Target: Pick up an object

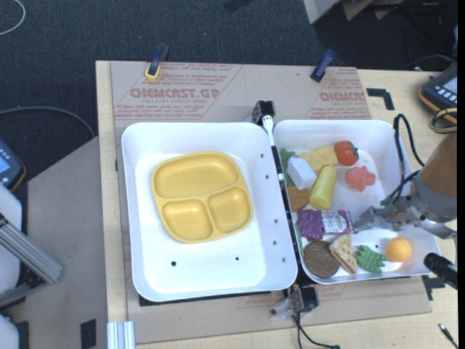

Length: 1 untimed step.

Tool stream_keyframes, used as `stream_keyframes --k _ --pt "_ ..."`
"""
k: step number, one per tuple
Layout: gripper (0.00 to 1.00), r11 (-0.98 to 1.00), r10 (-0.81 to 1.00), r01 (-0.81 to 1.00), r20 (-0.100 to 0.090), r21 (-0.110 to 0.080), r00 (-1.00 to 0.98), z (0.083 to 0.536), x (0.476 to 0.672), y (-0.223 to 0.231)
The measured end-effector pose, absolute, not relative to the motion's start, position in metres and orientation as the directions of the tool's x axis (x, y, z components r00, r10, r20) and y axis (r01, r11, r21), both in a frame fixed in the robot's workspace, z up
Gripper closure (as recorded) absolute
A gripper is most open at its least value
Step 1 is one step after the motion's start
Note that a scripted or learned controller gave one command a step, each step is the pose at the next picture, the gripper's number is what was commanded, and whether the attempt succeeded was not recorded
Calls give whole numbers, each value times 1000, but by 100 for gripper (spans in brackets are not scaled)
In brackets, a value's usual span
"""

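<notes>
The right white bin (pixel 385 133) holds several toy foods: a red tomato (pixel 346 152), a yellow bottle (pixel 323 186), a pink piece (pixel 360 178), a white block (pixel 300 171), purple grapes (pixel 311 224), a small packet (pixel 336 222), a brown cookie (pixel 320 259), a sandwich wedge (pixel 343 253), a green leafy piece (pixel 370 258) and an orange ball (pixel 398 250). My gripper (pixel 379 217) reaches in from the right, low over the bin's right half. It sits just right of the packet and above the orange ball. I see nothing held in it.
The left white bin (pixel 142 195) holds a yellow divided plate (pixel 202 195). Clips (pixel 263 111) join the two bins along their shared edge. Both stand on a cardboard sheet (pixel 218 86). A black cable (pixel 401 147) loops over the right bin's rim.
</notes>
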<state>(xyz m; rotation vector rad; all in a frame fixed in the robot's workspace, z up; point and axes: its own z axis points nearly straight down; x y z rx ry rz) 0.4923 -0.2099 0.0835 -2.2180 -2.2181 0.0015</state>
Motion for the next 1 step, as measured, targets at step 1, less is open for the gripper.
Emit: stream_keyframes --k 1 --pt "100 -1 1000 1000 0 0 1 95 493 -210"
